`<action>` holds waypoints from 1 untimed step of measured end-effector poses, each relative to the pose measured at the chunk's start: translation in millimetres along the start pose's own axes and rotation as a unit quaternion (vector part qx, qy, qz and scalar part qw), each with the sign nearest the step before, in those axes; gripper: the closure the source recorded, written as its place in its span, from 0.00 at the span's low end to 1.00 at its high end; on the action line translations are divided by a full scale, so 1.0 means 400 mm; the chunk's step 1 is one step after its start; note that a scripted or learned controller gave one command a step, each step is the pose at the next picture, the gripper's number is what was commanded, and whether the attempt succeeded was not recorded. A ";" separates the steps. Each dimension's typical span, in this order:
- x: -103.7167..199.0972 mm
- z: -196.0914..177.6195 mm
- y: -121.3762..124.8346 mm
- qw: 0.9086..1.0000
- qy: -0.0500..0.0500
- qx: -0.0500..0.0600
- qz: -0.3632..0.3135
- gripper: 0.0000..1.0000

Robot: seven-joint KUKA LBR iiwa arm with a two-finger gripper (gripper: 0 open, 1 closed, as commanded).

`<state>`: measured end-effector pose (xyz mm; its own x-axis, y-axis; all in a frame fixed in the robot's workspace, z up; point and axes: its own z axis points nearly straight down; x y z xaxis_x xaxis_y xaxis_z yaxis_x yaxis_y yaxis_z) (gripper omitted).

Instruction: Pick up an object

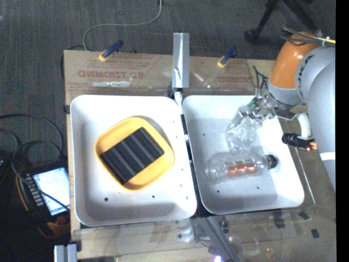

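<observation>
A clear plastic bottle (240, 167) lies on its side in the right bin (283, 195), with something orange inside and a dark cap at its right end. A yellow block with a black ribbed top (134, 152) rests in the middle of the left bin (87, 201). My gripper (243, 125) reaches in from the upper right and hangs low over the right bin's middle, just above the bottle's far side. Its tip looks pale and glassy against the white floor, so its outline is hard to read.
The grey arm with its orange band (289, 64) covers the right bin's far right corner. A metal post (180, 59) stands behind the divider between the bins. Cardboard with two blue-and-yellow clamps (110, 49) lies behind them. A small device (46, 187) sits on the floor at left.
</observation>
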<state>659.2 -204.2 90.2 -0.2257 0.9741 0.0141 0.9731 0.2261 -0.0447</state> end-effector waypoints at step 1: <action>0.053 -0.011 -0.111 0.998 -0.016 -0.032 -0.052 0.00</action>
<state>611.3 -193.5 97.1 -0.3258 0.9453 -0.0164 0.9452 0.3261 0.0187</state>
